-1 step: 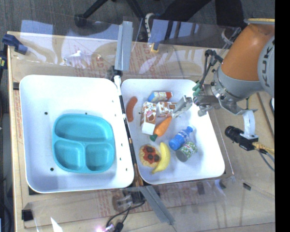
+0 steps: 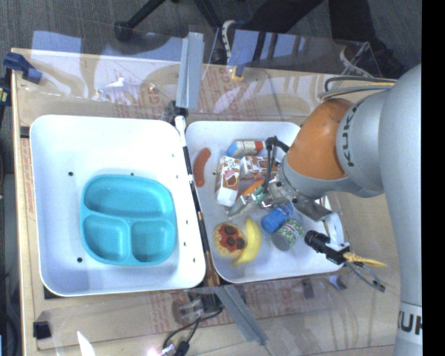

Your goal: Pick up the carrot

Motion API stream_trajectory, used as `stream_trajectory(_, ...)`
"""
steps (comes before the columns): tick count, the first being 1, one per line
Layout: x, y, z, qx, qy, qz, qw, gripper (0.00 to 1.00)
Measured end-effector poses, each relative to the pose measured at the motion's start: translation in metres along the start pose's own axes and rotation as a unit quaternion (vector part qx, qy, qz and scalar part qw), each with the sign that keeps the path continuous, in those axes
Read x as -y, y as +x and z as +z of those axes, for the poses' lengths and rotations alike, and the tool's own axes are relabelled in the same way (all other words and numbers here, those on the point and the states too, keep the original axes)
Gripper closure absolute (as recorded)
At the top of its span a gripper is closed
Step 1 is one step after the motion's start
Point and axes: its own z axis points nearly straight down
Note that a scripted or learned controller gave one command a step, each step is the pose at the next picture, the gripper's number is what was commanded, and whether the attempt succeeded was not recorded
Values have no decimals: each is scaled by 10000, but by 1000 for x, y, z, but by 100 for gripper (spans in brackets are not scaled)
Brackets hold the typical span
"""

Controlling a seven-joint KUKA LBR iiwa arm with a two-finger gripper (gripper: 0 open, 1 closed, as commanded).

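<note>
The gripper (image 2: pixel 254 196) sits low on the carrot (image 2: pixel 252 186); its state, I can't tell. Best lift straight, clear of the cartons (image 2: pixel 233 175) beside it.

we see a blue divided tray (image 2: pixel 128 219) in the left bin (image 2: pixel 52 136). in the right bin (image 2: pixel 208 136): a sausage (image 2: pixel 201 166) at upper left, a banana (image 2: pixel 249 242) beside a pizza slice (image 2: pixel 229 237) at bottom, a green can (image 2: pixel 289 234) at lower right.

Two white bins (image 2: pixel 52 199) sit side by side. There is one blue tray (image 2: pixel 127 219), one banana (image 2: pixel 250 243), one sausage (image 2: pixel 201 167), one can (image 2: pixel 289 234), one pizza slice (image 2: pixel 229 237).
</note>
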Motion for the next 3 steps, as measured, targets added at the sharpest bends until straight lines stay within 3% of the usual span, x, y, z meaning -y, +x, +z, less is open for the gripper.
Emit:
stream_trajectory(1,-46,-17,0,1,1,1046,9945,0)
stream_trajectory(2,-45,-16,-10,-6,20,1033,9947,100)
stream_trajectory(3,-45,-16,-10,-7,21,1031,9947,0)
